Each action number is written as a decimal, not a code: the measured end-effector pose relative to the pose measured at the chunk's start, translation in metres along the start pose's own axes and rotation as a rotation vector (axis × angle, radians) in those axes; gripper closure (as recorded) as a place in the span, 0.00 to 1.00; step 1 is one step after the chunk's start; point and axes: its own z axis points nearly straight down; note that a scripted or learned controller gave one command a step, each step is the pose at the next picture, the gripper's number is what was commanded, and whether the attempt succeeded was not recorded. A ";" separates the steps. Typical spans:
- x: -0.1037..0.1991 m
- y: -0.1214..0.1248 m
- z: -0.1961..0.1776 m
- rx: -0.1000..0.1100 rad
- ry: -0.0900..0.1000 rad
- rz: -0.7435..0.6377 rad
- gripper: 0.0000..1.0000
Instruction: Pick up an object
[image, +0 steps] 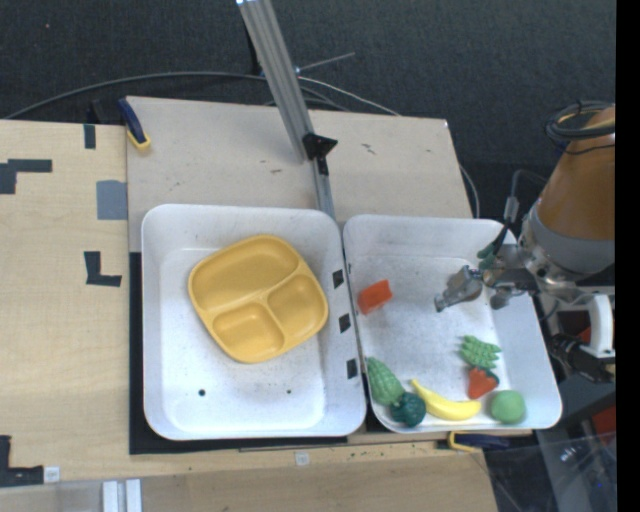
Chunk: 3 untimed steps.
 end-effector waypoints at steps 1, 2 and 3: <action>0.000 0.000 0.000 0.000 0.000 0.000 0.00; -0.009 0.002 0.058 0.005 0.000 0.002 0.00; 0.001 0.006 0.115 0.006 0.001 0.001 0.00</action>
